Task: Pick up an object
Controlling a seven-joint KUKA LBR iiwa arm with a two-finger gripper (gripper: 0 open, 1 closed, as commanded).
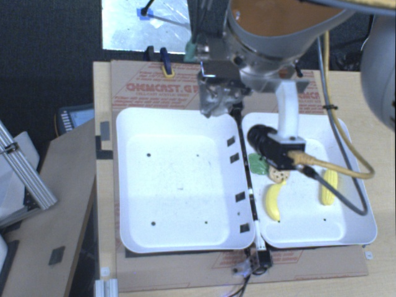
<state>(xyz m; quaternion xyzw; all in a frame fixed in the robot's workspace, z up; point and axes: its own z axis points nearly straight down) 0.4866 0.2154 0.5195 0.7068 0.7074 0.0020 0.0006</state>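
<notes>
The pick looks barely begun. The gripper hangs over the 12 o'clock rim of the white bin on the view's left, close to the divider between the 2 bins. Nothing can be seen in its grasp. It is too blurred and too crowded by the wrist above it to tell whether it is open or closed. Below it, that bin's floor shows only a few dark specks.

All 4 candidate objects lie in the bin on the view's right, so reaching, closing and lifting appear to be left to do.

- A yellow banana lies curved near the bin's 7 o'clock area, with a darker tip pointing toward 6 o'clock.
- A second yellow elongated piece lies at about 3 o'clock from the banana, well apart from it. It may be another banana or a corn cob.
- A small green item sits against the divider at about 11 o'clock from the banana, partly hidden.
- A round pale piece with dark spots lies just beside the green item, at 12 o'clock from the banana and nearly touching its upper end.

The banana looks smooth and probably plastic.
</notes>
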